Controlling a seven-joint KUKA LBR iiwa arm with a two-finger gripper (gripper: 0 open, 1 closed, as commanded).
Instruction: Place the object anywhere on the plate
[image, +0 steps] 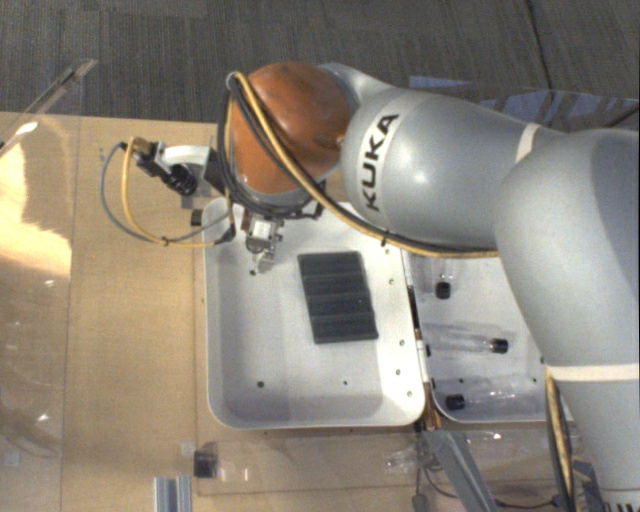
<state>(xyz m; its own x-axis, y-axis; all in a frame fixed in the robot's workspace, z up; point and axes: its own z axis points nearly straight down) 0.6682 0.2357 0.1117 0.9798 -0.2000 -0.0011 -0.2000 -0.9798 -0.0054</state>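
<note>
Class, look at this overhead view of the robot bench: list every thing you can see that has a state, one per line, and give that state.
hand: hanging low over the far end of the left bin, open or shut cannot be told.
dark ridged plate: lying flat in the left bin, nothing on it.
clear tubes with black caps: lying on their sides in the right bin.
arm: stretched across both bins.

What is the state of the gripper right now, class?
Two-finger gripper: cannot be told; it hangs over the far left corner of the shallow white left bin, beside the dark ribbed rectangular plate.
</note>
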